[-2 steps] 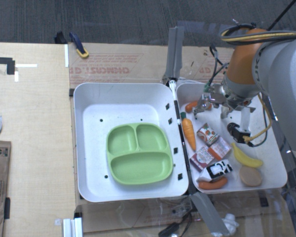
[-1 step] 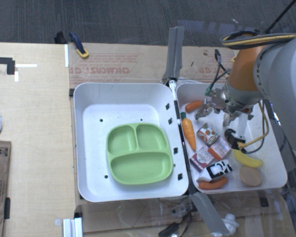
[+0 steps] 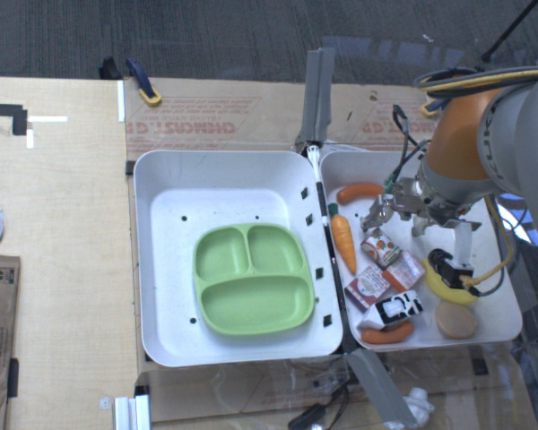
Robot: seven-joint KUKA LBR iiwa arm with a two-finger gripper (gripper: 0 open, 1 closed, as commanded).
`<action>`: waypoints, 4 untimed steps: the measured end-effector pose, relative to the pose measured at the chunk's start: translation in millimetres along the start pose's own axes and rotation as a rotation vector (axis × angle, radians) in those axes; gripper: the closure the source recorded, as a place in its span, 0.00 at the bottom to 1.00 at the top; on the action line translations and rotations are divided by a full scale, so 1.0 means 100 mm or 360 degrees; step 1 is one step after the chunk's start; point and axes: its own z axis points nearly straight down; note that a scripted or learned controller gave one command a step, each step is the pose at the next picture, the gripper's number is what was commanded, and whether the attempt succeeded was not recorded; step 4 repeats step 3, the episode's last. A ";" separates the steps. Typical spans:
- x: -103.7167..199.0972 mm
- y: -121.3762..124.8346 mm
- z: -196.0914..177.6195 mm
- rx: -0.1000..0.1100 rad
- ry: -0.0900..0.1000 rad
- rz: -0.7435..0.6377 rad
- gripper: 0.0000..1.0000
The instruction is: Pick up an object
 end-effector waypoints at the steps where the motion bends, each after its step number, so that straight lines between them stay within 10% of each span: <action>1: -0.03 -0.78 -0.02 -0.0008 0.0002 -0.0146 0.00; 2: -0.04 -0.77 -0.11 -0.0009 0.0001 -0.0139 1.00; 3: 0.56 -0.64 -1.74 -0.0001 -0.0003 0.0056 1.00; 4: 0.56 -0.64 -1.74 -0.0001 -0.0003 0.0056 1.00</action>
